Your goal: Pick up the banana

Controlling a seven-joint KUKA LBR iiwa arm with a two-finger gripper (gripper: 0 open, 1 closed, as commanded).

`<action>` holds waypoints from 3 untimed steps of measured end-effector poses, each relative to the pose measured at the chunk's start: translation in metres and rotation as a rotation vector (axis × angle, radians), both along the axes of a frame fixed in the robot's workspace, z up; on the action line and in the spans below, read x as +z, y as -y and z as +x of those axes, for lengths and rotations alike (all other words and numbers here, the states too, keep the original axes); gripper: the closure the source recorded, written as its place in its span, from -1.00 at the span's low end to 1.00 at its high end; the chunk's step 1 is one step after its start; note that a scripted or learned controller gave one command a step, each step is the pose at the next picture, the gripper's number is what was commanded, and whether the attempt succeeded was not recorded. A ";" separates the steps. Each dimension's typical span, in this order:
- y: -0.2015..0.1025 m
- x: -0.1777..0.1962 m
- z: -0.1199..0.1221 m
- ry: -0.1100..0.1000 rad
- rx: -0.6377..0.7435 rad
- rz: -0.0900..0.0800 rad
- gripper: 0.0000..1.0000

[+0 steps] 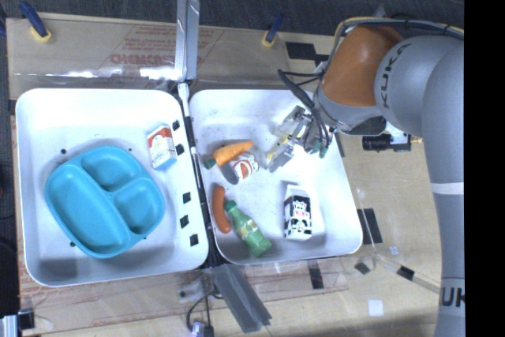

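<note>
- Reaching in from the right, the grey arm [410, 91] is leaning over the far right part of the right bin [349, 205], with its gripper [281, 149] pointing down and to the left toward the bin floor.
- Showing beside the gripper's tip is a yellowish sliver [282, 143]. It may be the banana, but it is too small and too mixed with the metalwork to be sure.
- Judging the grip is not working out: whether the gripper is apart, together or clamped on anything cannot be told from this slanted look.
- Lying just left of the gripper are an orange carrot [233, 151] and, touching it on the near side, a small red-and-white can [245, 167].
- Sitting nearer in the same bin are a reddish sausage [220, 210] along the left wall, a green bottle [248, 230] just beside it, and a cow-print milk carton [297, 217] standing apart to the right.
- Resting in the left bin [31, 114] are a blue divided tray [102, 200] and a small red-and-white box [161, 147], both well apart from the gripper.
- Weighing progress: the approach into the right bin is looking done and the gripper is sitting low. A confirmed grasp and the lift out of the bin are both remaining, as far as this view is showing.
</note>
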State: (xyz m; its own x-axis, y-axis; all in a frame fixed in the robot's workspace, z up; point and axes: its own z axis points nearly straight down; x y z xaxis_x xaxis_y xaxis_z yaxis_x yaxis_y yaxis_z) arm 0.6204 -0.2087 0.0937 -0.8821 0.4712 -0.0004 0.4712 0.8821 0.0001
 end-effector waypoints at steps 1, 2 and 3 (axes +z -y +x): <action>-0.001 0.011 0.002 0.003 0.004 0.001 1.00; -0.044 0.108 0.008 0.002 -0.075 -0.001 1.00; -0.006 -0.001 -0.046 0.000 -0.175 0.002 1.00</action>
